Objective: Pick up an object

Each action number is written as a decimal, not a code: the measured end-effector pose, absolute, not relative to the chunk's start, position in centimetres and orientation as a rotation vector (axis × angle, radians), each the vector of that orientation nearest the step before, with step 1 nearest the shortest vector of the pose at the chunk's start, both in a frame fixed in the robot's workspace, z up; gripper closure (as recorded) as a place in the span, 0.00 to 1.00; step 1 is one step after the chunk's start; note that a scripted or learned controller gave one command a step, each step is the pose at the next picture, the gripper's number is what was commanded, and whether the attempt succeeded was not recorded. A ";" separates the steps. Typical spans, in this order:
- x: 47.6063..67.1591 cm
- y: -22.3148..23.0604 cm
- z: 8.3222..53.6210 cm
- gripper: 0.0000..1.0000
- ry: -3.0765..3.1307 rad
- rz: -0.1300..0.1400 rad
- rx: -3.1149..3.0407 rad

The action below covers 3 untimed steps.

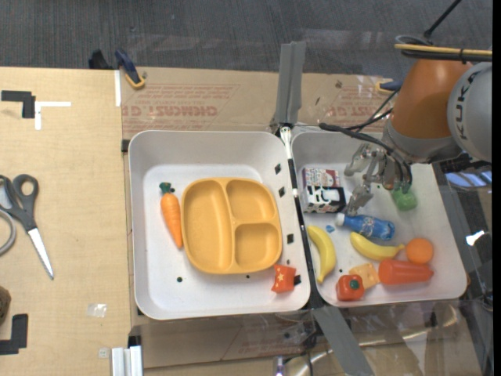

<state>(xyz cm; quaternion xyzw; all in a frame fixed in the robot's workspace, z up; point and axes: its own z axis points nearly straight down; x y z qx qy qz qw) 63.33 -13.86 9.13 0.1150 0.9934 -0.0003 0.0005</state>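
Nearest the camera, along the right bin's [452, 288] front edge, lie a toy tomato [350, 287], an orange-red cylinder [405, 272] and an orange ball [419, 250]. Two toy bananas [322, 251] sit at 9 o'clock from these; a blue bottle [368, 225] lies just behind them. The gripper [366, 185] hangs over the bin's middle, fingers spread, grasping nothing, its tips just above the bottle. Judged step: approach to a pick. The next move calls for descent astride the bottle, then closing. A green object [405, 200] rests at 3 o'clock.
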 end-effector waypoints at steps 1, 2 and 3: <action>58.2 -10.0 9.0 0.00 3.079 0.000 0.634; 58.3 -10.1 9.8 1.00 3.078 -0.004 0.632; 57.3 -18.1 9.3 1.00 3.135 -0.002 -0.091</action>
